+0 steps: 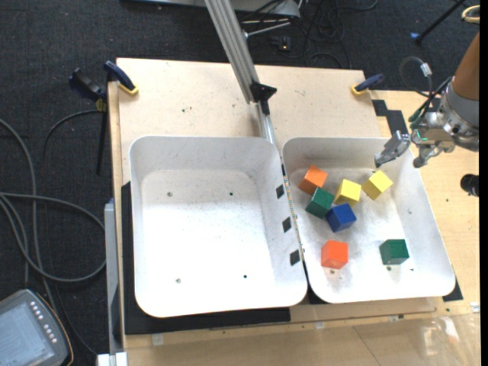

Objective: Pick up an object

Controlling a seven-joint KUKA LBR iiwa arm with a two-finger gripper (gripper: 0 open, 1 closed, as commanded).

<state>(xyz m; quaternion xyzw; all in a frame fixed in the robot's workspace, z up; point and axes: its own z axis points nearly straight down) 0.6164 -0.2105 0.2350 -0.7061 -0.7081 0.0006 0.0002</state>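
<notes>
Landmark: right bin (427, 227), the one holding every block; all places below given relative to it.
Nearest edge: red-orange cube (335, 254) close to the front rim, left of centre; dark green cube (394, 251) level with it toward the right wall.
Middle: blue cube (341, 216) touching a second green cube (321, 202) on its left.
Farther back: orange cube (313, 180) near the left wall; yellow cube (349, 191) just right of it; second yellow cube (377, 184) farther right, tilted on an edge.
Count: seven cubes in all, namely two yellow, two green, one blue, one orange, one red-orange.
Left bin (152, 158): white, sharing the right bin's left wall.
Hand (410, 150): above the back right part of the bin, fingers spread apart, nothing between them.
Key relation: tilted yellow cube nearest to the hand, lying forward and left of the fingertips, just apart; likely the easiest target, needing a short drop toward the bin's centre.
Long axis: none to speak of, cubes being equal-sided.
Counter (198, 90): pale board beyond both bins, clamped at its back corners.
</notes>
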